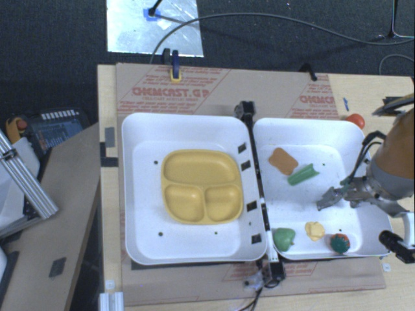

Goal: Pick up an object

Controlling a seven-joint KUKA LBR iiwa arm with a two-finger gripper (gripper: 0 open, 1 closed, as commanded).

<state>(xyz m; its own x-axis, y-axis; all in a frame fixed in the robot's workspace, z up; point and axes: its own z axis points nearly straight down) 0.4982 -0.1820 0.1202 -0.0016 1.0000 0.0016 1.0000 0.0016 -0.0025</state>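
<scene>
Gripper (327,199), jaws indistinct, above right bin (331,129)

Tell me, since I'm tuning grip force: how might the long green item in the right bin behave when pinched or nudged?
The long green plastic-looking piece looks slim and rod-like, so it may roll or spin if nudged sideways. It seems small and probably light. Its smooth surface could slip, and the orange flat piece lying right beside it might get bumped.
</scene>
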